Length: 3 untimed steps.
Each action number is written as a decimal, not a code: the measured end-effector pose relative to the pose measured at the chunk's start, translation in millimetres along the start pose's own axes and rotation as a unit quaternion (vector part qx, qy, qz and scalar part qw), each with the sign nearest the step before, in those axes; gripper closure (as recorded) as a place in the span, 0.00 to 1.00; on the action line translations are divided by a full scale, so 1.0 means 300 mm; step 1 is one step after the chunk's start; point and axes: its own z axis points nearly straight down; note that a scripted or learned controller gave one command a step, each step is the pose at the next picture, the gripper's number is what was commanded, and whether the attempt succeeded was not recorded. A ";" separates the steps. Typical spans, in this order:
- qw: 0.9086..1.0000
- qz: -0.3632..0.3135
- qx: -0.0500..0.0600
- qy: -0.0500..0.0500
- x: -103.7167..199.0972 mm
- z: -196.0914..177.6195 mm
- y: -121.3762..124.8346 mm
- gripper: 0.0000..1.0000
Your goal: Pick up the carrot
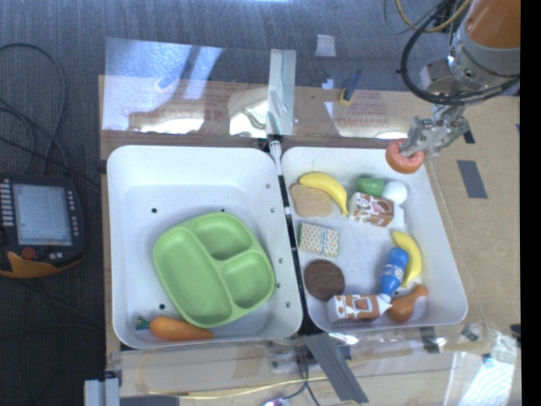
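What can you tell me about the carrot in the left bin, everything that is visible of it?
The carrot looks like a plastic toy: a smooth orange body tapering to a point on its right, with a small green top at its left end. It lies flat, roughly horizontal, on the floor of the left bin, in its front left corner near the front wall. Its upper side sits right at the edge of the green divided plate; whether they touch is unclear.
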 end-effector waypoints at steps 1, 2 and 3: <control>0.990 -0.142 -0.003 -0.001 0.149 0.126 -0.037 1.00; 0.978 -0.208 -0.002 -0.001 0.235 0.137 -0.103 1.00; 0.968 -0.252 -0.001 -0.001 0.212 0.051 -0.100 1.00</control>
